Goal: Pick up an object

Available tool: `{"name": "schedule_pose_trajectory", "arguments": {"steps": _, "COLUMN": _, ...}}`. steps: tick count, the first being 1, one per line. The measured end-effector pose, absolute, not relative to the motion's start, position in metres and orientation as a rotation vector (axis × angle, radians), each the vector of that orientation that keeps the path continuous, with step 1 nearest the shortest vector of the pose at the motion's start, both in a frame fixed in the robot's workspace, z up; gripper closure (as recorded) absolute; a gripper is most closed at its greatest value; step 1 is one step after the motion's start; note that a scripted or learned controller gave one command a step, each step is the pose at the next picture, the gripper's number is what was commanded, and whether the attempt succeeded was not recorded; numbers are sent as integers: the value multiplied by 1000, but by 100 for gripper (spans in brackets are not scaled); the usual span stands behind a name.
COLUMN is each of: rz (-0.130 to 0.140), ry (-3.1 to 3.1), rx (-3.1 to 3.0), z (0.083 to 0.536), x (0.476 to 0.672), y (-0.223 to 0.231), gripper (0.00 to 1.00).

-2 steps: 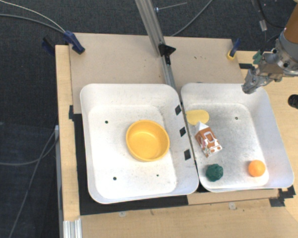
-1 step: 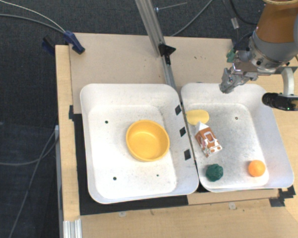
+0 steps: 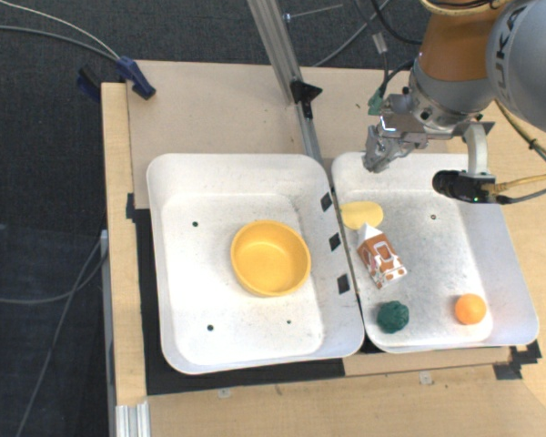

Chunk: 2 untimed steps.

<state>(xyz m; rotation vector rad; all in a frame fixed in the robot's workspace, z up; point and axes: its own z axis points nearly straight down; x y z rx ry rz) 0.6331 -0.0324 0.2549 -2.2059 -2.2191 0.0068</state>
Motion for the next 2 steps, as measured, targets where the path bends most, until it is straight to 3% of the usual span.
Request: {"name": "schedule_pose_trajectory", "arguments": {"steps": 2, "rz": -6, "ry": -2227, "rx": -2215, "z": 265, "x": 646, "y": 77, "gripper": 100}}
